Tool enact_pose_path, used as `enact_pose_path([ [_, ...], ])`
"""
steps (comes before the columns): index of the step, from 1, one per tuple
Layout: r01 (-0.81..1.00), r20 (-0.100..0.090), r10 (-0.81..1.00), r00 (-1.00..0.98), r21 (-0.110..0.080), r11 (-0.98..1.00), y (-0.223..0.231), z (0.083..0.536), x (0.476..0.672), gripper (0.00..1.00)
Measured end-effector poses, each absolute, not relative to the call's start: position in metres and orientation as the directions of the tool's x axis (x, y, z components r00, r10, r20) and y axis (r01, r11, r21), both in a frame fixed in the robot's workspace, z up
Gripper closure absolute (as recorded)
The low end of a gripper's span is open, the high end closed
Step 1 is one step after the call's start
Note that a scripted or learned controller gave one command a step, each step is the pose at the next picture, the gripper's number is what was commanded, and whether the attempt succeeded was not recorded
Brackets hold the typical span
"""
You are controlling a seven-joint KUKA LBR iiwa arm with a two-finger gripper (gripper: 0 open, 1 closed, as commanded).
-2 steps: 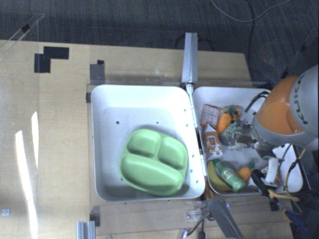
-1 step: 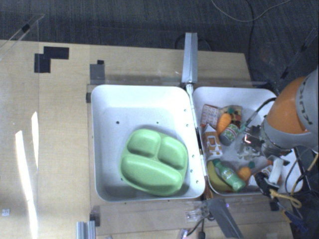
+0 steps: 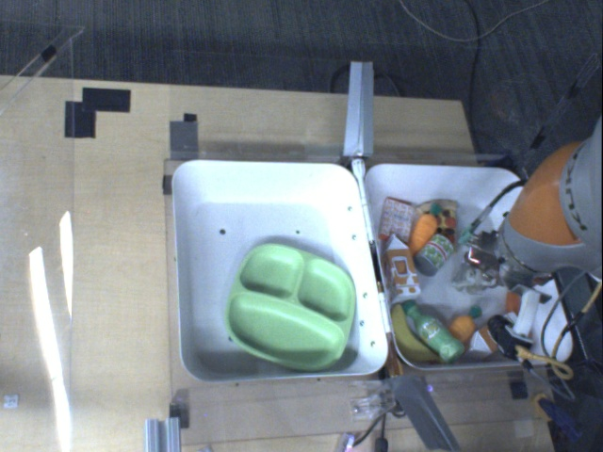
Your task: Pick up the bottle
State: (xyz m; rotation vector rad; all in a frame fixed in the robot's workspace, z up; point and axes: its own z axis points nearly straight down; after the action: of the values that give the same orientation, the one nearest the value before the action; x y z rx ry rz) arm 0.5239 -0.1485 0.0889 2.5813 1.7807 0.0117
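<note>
Bottle (image 3: 437, 332): green, lying in right bin (image 3: 377, 191), nearer the camera than the gripper (image 3: 479, 264) and left of it, apart, beside banana (image 3: 405, 332). Gripper: grasp state indiscernible. Pickup judged not yet done; descent, grasp, lift remain.

KUKA iiwa arm (image 3: 565, 205): rounded grey casing at the upper segment, followed by a broad orange band (image 3: 545, 213) of smooth, domed shape and a further grey ring (image 3: 537, 250) beneath it. Wrist assembly of small dark and metallic parts, too blurred for detail, ending at the claw (image 3: 479, 262). A thin dark cable (image 3: 492, 205) curves along the orange band toward the wrist
</note>
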Motion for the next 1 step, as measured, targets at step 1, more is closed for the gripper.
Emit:
enact_pose_path([
  [1,0.74,0.003,0.74,0.672,0.004,-0.672,-0.1354,0.0905,0.5073,1.0],
])
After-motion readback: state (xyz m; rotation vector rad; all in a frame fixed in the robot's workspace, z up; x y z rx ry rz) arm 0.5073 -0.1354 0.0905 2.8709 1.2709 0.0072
